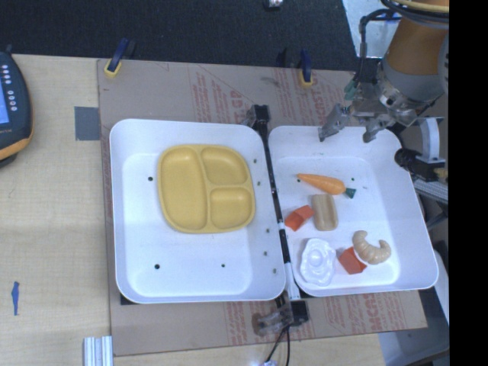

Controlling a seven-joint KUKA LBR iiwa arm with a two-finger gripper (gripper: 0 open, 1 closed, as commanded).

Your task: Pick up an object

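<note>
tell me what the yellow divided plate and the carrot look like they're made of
The yellow divided plate looks like moulded plastic with a matte finish: one even colour, soft rounded compartment ridges. The carrot looks like plastic or rubber toy food: flat uniform orange, smooth surface, a stubby green tip. Which of the two, the view leaves open.

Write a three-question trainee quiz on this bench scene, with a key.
1. True or false: the yellow tray lies in the left bin.
2. Which item lies nearest the gripper: A) fried egg B) carrot C) croissant?
3. Fill in: the gripper's fingers are ____, holding nothing.

Key: 1 true; 2 B; 3 open.
</note>
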